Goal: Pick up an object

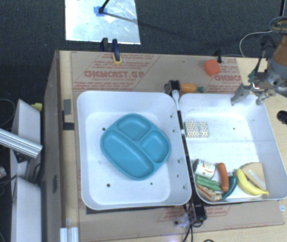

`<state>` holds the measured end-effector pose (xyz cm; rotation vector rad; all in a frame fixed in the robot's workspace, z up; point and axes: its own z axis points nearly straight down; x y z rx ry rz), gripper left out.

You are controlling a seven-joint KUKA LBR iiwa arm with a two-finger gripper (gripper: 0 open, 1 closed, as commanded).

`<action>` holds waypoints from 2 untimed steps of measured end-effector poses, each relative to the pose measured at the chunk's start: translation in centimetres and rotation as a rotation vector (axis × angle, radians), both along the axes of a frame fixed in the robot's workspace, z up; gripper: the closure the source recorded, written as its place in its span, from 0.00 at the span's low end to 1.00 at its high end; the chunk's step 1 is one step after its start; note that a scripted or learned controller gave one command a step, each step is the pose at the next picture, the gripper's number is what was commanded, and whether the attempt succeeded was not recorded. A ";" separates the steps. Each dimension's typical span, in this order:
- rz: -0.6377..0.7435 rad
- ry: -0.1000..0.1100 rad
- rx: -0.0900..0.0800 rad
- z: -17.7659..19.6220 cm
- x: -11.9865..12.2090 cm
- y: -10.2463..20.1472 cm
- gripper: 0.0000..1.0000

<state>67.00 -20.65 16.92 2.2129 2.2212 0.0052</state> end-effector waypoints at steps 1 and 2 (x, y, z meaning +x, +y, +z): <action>0.001 0.005 0.001 -4.3 -0.1 0.0 0.00; 0.002 0.007 0.003 -8.4 -0.1 0.1 0.00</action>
